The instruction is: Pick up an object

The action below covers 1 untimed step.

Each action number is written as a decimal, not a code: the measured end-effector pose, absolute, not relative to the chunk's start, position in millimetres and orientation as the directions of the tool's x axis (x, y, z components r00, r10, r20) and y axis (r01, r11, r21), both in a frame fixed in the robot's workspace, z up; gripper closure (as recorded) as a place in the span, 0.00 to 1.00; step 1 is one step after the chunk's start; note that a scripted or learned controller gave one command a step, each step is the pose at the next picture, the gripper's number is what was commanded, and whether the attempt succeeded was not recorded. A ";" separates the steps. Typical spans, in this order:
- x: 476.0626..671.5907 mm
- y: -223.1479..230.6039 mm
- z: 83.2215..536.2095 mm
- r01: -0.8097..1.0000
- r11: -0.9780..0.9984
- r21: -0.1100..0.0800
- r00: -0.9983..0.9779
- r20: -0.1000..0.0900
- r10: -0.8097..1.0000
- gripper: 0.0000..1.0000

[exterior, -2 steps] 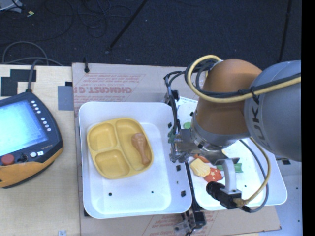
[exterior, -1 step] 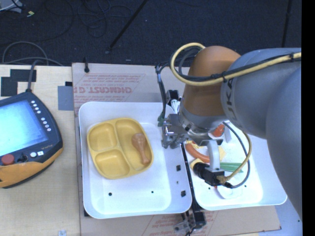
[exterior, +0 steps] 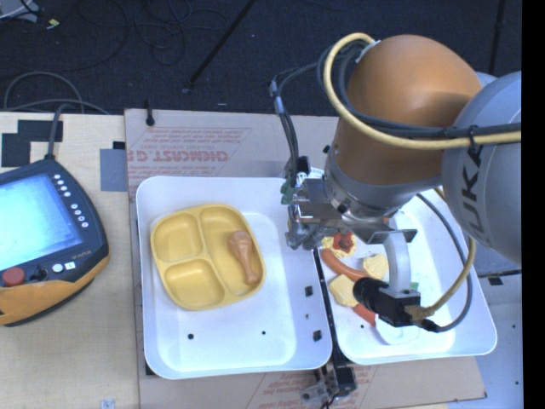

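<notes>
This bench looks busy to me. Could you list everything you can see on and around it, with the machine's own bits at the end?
Bins: two, white, side by side on the bench.
Tray: one, yellow, three compartments, in the left bin.
Drumstick: one, tan, toy-like, in the tray's long right compartment.
Food pieces: several, orange, red and yellow, in the right bin, partly hidden under the arm; exact count unclear.
Pendant: one, grey and orange with a lit screen, at the bench's left edge.
Cardboard: one sheet, brown, printed in red, under the bins.
Cables: several, dark, on the floor behind.
Arm: one, grey and orange, reaching in from the right over the right bin.
Gripper: one, metal, above the divide between the bins.
</notes>
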<state>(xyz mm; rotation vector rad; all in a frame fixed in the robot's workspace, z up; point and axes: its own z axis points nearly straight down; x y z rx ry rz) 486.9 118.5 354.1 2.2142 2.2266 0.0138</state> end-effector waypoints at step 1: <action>486.9 117.3 356.4 1.000 0.008 -0.007 -0.008 -0.002 1.000 1.00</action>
